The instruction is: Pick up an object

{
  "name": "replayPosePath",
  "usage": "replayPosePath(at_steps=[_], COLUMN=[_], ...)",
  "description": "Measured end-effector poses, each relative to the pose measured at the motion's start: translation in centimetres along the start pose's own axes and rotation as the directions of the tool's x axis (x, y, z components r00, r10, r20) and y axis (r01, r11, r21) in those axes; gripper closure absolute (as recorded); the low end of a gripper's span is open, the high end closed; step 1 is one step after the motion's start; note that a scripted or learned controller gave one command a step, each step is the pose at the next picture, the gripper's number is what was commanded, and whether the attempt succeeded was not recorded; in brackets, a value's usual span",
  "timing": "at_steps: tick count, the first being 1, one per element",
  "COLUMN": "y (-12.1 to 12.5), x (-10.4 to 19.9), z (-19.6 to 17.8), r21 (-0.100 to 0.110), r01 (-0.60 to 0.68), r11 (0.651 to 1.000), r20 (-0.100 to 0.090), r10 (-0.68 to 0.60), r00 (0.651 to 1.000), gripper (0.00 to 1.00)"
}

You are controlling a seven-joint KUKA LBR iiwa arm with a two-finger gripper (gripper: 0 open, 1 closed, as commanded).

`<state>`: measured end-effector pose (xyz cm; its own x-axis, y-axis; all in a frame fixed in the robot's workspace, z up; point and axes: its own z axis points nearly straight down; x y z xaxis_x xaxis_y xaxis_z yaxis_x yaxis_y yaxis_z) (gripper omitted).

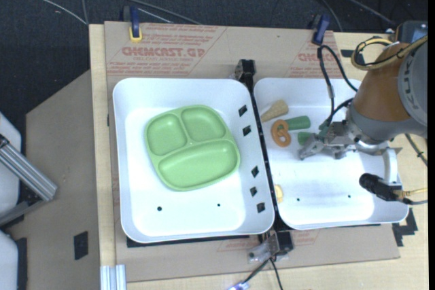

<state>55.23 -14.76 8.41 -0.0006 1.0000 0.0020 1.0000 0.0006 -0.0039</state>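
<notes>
I see two white bins side by side mid-frame on a brown board. The left bin (136, 207) holds a green divided plate (192, 146), three compartments, sitting upper-centre in it with bare white floor below it and along the left wall. The right bin (326, 210) has its lower half bare; the objects crowd its upper left. A row of black clips (253, 153) runs down the seam between the bins.

Board text reads "CHEMCAST GP" in red, upper left of the board (163, 51); a second partial print sits upper right, cut by a cable. Blue clamps (135, 22) hold the board's top edge.

Objects in the right bin: a tan wedge-shaped piece (274, 110) nearest the top, an orange ring (281, 133) below it, a green cylinder (297, 123) just right of the ring, touching or nearly so. A small grey-green piece (304, 138) lies just below the cylinder.

The gripper (309, 149) reaches in from the right over the bin's middle, tip near the small grey-green piece. Fingers are too small and cluttered; I cannot tell their spacing or whether anything is between them. The grey arm with orange band (380, 95) fills the right edge.
</notes>
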Motion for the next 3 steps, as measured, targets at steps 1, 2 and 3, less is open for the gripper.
replayPosePath(at_steps=[1,2,3], y=[0.0,0.6,1.4], x=[0.0,-0.4,-1.0], z=[-1.2,-7.4,-12.1], r21=[-0.002,-0.009,-0.007], r01=[-0.001,0.000,0.000], r11=[1.000,1.000,1.000], r20=[0.000,0.003,0.003], r10=[0.001,0.000,0.000], r00=[1.000,1.000,1.000], gripper=[1.00,1.00,1.00])
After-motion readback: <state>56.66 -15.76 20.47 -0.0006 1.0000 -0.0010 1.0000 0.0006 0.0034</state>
